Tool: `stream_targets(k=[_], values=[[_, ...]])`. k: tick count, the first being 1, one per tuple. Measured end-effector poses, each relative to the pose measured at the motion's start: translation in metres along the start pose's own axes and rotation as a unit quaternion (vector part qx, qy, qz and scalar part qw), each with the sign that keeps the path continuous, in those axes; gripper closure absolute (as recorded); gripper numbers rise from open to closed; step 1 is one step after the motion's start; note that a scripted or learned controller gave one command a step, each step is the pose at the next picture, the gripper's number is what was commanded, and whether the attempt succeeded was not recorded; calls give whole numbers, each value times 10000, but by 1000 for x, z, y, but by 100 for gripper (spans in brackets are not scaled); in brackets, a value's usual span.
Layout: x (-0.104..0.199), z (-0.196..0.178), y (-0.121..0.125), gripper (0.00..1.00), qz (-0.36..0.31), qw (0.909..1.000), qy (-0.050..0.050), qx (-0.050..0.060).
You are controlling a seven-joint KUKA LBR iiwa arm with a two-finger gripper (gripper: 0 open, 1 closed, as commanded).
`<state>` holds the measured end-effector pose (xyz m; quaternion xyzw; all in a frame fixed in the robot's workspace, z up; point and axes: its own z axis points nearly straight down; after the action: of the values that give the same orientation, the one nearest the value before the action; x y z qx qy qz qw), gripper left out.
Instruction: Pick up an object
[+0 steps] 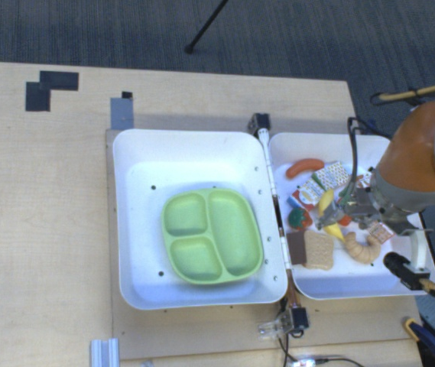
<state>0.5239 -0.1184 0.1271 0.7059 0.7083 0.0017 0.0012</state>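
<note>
A: Currently, where are the candidate objects?
B: Toy foods (326, 205) lie heaped in the right bin (355, 283), keeping them reachable. The gripper (338, 214) hovers over them.
A: Finger state?
B: Cannot tell. The green tray (212, 236) sits in the left bin (141, 174).
</note>
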Motion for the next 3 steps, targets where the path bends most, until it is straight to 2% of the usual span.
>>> stream_targets(k=[1, 2, 3], values=[[1, -11, 1, 100, -6, 10000, 1, -14], [1, -10, 1, 0, -8, 10000, 2, -12], [23, 39, -33, 0, 26, 10000, -30, -60]])
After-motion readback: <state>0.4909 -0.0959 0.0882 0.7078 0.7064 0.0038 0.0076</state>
